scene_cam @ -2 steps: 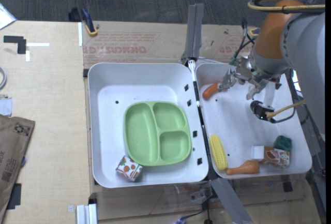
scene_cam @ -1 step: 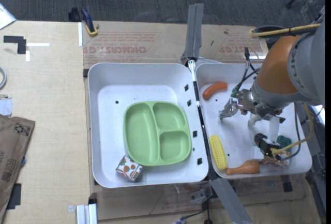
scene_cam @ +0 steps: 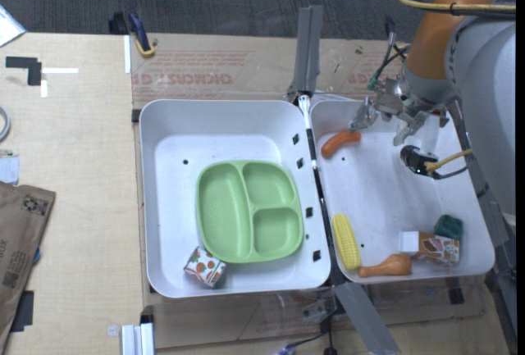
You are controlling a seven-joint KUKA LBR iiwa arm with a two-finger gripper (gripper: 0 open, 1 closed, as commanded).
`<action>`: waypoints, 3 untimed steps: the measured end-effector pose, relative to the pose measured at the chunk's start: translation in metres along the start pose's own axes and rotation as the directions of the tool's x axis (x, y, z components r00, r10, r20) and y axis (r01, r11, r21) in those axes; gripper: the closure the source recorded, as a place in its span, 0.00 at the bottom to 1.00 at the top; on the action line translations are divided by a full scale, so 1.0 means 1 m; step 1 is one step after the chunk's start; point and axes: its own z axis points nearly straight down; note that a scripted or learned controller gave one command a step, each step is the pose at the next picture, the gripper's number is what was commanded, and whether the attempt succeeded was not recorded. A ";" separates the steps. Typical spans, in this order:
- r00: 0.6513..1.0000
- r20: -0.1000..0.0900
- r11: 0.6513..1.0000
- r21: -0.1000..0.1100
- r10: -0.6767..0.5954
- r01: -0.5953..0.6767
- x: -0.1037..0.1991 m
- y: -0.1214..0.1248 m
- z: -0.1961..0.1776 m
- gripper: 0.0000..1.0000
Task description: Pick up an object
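Note:
In the right bin (scene_cam: 385, 206) an orange carrot-like piece (scene_cam: 339, 142) lies near the far left corner. A yellow corn cob (scene_cam: 345, 240) and an orange gourd-shaped toy (scene_cam: 385, 266) lie along the near left side. A small printed box (scene_cam: 435, 247) with a dark green item (scene_cam: 449, 225) beside it sits at the near right. My gripper (scene_cam: 382, 125) hangs over the bin's far end, just right of the carrot piece. Its fingers are open with nothing between them.
The left bin (scene_cam: 164, 181) holds a green divided plate (scene_cam: 249, 210) and a small printed carton (scene_cam: 204, 267) at its near edge. A grey divider post (scene_cam: 308, 50) stands between the bins at the back. The arm's grey body (scene_cam: 484, 91) overhangs the right bin's right side.

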 end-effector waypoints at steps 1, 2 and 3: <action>1.000 -0.003 1.000 -0.016 -0.026 0.026 0.018 -0.001 0.018 0.00; 0.981 0.000 0.981 0.001 -0.192 0.192 0.020 -0.014 0.026 0.00; 0.981 0.001 0.981 0.001 -0.193 0.193 0.019 -0.013 0.017 1.00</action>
